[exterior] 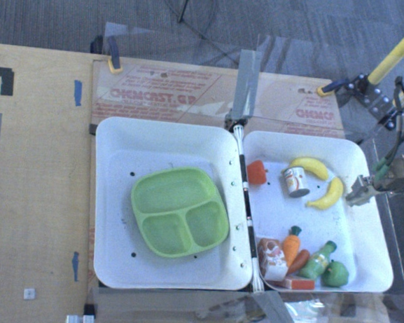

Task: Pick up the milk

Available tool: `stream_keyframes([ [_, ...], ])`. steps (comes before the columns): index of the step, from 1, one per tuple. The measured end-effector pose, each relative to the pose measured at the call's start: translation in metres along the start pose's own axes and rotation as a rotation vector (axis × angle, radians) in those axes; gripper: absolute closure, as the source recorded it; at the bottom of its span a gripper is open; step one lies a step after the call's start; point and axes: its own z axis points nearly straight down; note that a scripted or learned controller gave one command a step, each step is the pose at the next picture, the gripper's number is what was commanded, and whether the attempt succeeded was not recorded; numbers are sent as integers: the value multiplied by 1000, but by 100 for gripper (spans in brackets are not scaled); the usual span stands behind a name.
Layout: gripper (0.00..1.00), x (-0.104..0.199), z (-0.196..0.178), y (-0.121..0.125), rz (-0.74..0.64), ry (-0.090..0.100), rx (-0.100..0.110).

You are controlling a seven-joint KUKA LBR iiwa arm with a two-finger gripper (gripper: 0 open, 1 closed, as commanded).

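Milk [272, 258]: carton in near-left corner of right bin [353, 237], tight vs. centre wall.
Neighbours: carrot [291, 244] touching its right side; red flat pkt [297, 284] just beside, near rim; green bottle [318, 259] and green fruit [335, 274] further right in same row.
Risk 1: clipping centre wall on descent, since hardly any gap on carton's left.
Risk 2: grabbing carrot along w/ carton, or knocking it over, as the two are in contact.
Risk 3: likely slip if closing on a carton corner and not flat faces.
Open room: bare floor mid-bin, between near row and can [295, 181]; best approach prob. from above, that side.
Gripper [361, 191]: at right rim of right bin, well apart from milk; open/closed can't tell; nothing visibly held.
Far items: two bananas [328, 194], red piece [256, 172] by centre wall; not in the way.
Left bin [118, 157]: green plate [180, 212]; no bearing on pick.
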Motion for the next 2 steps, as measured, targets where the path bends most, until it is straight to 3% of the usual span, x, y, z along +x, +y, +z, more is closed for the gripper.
stream_keyframes([
  [1,100,-9,25,-2,2,1,1],
  [2,100,39,-2,6,-14,-2,-2],
])
